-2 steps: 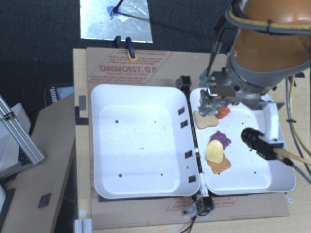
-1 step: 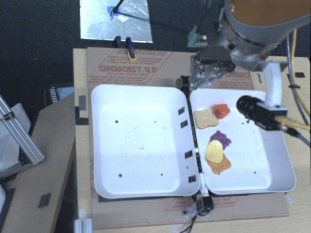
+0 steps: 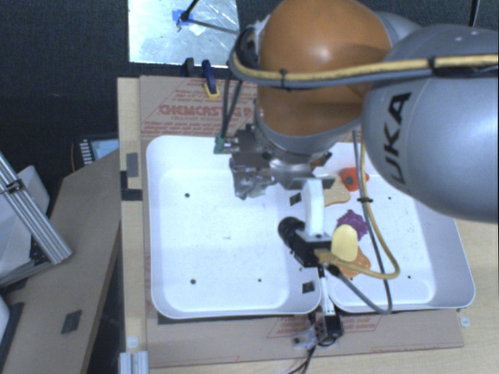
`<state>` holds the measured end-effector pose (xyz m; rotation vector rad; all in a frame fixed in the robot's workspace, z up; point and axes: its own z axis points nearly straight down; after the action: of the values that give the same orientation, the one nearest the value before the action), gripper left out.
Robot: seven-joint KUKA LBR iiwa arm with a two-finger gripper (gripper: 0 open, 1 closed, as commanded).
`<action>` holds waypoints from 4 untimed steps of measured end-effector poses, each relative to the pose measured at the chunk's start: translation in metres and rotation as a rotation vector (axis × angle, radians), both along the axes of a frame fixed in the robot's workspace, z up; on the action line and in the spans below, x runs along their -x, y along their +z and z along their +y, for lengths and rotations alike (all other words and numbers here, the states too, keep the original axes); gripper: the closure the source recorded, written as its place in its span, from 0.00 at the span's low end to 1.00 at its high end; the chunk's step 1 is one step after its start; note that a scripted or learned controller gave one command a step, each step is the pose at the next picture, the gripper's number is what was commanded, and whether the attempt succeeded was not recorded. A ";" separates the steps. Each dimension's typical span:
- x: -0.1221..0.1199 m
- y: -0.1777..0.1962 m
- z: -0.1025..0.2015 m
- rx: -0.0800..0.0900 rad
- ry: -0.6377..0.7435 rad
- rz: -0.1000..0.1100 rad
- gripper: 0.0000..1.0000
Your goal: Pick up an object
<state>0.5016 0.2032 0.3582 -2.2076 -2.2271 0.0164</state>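
My gripper [image 3: 251, 179] hangs over the far right part of the left white bin [image 3: 195, 287], close to the wall shared with the right bin [image 3: 444, 287]. Nothing shows under it on the bin floor. In the right bin lies a cluster of small things: a yellow rounded piece [image 3: 345, 242], a purple lumpy piece [image 3: 353, 221] just behind it, a tan flat piece [image 3: 336, 197], an orange-red piece [image 3: 352, 179] farther back, and an orange scrap [image 3: 356, 268] under the yellow one. The big orange and grey arm hides the back of the right bin.
Both bins rest on a brown cardboard sheet [image 3: 187, 107] on the bench. A shiny foil square [image 3: 183, 18] lies beyond the bins at the back. Metal framing [image 3: 31, 224] stands at the left edge.
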 end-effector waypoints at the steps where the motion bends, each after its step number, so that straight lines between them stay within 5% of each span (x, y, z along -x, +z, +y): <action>1: 0.017 -0.141 0.028 -0.001 -0.002 -0.003 1.00; 2: 0.016 -0.220 0.031 -0.002 -0.008 -0.006 1.00; 3: -0.056 -0.173 0.031 -0.006 -0.010 -0.019 1.00; 4: -0.020 -0.093 0.031 -0.006 -0.005 -0.015 1.00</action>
<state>0.5215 0.2346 0.2655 -2.2174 -2.2261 -0.0074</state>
